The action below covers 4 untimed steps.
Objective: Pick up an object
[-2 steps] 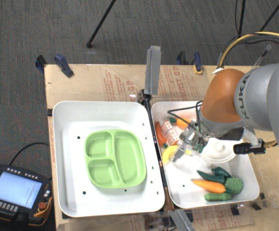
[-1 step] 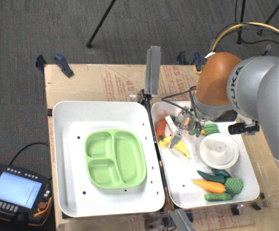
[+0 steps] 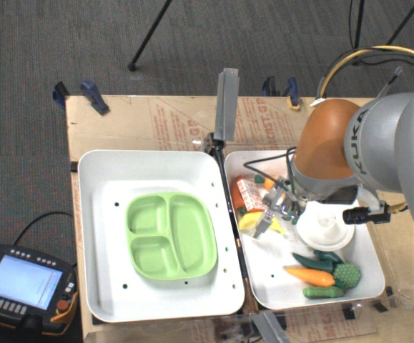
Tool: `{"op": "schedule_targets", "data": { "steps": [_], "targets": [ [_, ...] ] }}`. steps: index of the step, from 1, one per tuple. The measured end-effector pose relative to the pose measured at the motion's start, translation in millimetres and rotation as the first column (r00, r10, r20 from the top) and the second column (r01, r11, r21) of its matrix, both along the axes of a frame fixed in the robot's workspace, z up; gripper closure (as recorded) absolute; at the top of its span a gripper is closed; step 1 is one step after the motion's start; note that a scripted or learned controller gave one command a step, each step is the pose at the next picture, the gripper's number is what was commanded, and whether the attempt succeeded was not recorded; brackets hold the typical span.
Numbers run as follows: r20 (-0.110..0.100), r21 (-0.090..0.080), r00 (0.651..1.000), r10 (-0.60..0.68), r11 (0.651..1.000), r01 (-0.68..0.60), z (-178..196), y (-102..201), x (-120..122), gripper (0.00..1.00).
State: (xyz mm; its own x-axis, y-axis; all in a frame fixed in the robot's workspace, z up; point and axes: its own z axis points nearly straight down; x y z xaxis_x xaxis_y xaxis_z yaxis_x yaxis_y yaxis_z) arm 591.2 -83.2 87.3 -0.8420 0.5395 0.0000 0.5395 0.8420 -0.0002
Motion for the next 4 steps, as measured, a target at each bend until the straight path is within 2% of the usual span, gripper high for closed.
{"op": "schedule_targets", "data": {
  "steps": [1, 2, 3, 4],
  "targets": [
    [-0.002, 0.001, 1.0, 0.023, 1.0, -0.023, -0.3, 0.7, -23.7, 0.0],
    [0.002, 0.0, 0.992, 0.125, 0.992, -0.125, 0.7, 0.3, 38.0, 0.0],
    [-0.001, 0.001, 1.0, 0.024, 1.0, -0.024, 0.0, -9.1, -9.8, 0.0],
    [0.0, 0.001, 0.999, -0.053, 0.999, 0.053, 0.2, 2.8, 2.9, 0.0]
  ]
}}
